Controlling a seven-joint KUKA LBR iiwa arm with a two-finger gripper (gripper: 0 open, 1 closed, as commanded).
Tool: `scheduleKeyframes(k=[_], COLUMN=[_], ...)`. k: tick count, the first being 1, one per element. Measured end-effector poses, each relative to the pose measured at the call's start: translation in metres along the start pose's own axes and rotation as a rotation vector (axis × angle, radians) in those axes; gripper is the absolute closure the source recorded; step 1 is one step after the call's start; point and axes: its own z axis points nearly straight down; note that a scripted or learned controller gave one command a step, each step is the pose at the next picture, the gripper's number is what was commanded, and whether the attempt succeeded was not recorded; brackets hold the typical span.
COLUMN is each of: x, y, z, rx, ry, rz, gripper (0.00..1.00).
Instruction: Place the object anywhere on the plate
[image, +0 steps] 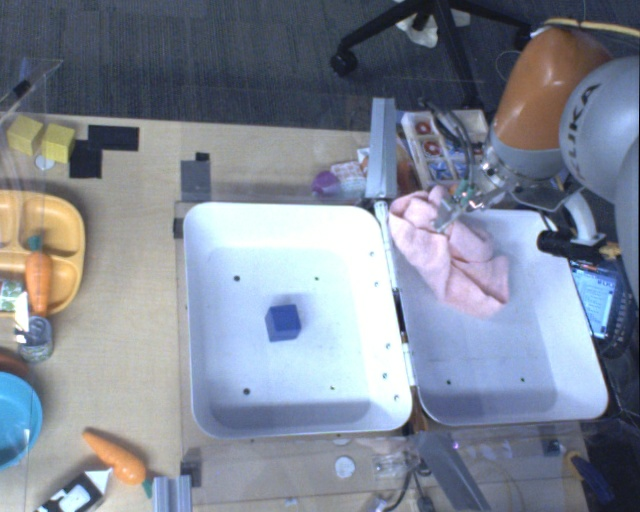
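Note:
A crumpled pink cloth (462, 262) lies in the right bin (540, 380), its upper left part draped over the wall between the bins. My gripper (446, 213) is at the cloth's top edge, shut on a raised fold of the cloth. A small blue cube (284, 321) sits alone near the middle of the left bin (230, 400). A blue plate (14, 425) shows partly at the far left edge of the bench, well outside the bins.
A yellow divided tray (62, 225) holding a carrot (37, 282) sits at the left. Another carrot (118, 456) lies at the bottom left. Yellow blocks (42, 140), a purple item (326, 182) and packets (432, 140) lie behind the bins.

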Motion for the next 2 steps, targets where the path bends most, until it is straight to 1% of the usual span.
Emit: scheduleKeyframes(k=[1, 2], x=[0.057, 0.184], y=[0.006, 0.028], z=[-0.028, -0.038], rx=[-0.003, -0.001], ry=[0.000, 0.004], rz=[-0.078, 0.024], gripper=[1.00, 1.00])
